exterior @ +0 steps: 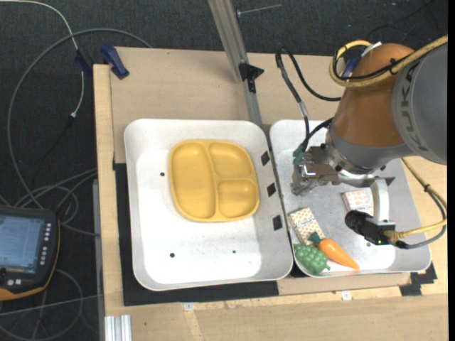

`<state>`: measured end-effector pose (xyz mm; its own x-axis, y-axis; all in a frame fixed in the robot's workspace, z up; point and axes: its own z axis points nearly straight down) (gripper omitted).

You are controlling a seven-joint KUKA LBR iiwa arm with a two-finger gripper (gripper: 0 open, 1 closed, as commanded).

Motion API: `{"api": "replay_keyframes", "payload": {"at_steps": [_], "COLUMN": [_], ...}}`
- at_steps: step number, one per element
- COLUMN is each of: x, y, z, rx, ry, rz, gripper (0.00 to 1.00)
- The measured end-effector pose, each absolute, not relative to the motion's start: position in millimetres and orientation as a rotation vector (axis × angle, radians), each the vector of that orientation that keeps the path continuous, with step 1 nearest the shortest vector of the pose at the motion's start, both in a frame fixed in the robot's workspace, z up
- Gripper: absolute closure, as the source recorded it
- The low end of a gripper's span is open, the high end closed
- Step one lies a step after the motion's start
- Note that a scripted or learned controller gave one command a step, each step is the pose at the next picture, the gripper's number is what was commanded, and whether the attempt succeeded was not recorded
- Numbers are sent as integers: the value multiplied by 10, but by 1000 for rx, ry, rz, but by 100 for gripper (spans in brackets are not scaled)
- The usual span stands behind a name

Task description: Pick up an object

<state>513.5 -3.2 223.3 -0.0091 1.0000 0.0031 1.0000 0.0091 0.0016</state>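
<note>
Over the right bin (398,190) your gripper (307,180) hung low; how wide it stood I could not tell. You had a carrot (337,253) near the front wall, beside a green toy (311,258) and a small packet (306,222). Its long axis ran left to right, the tip pointing right and forward. You'd have done well to close across that axis.

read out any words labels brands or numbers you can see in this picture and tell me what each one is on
"KU": the letters that show on the grey arm, running down its housing at the right edge.
Small packet in the right bin: printed pattern, too small to read.
Handheld screen at left: too blurred to read.
</note>
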Motion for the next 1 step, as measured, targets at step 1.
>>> {"api": "replay_keyframes", "payload": {"at_steps": [1], "x": [5110], "y": [471], "z": [2242], "rx": [-2212], "ry": [-2229], "rz": [-3], "gripper": [100]}}
